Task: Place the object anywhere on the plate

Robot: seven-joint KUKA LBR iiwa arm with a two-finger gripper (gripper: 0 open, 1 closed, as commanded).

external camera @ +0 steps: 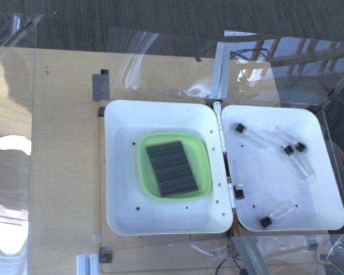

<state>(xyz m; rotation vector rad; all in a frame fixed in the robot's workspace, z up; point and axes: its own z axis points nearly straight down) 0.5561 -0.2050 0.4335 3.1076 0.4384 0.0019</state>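
1. Vials (253, 135) of clear plastic with black caps are scattered in the right bin (318, 211); the green plate (202, 171), bearing a dark ribbed block (171, 169), sits in the left bin (120, 211).
2. Each vial is judged light, stiff, slippery and prone to rolling; a grasp across mid-barrel is advised.
3. End effector state cannot be told.

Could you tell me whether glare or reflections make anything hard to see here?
In the camera view, reflections streak across the bench and above the bins; the clear tubes in the right bin are faint against white, while the green plate and dark block stay sharp.
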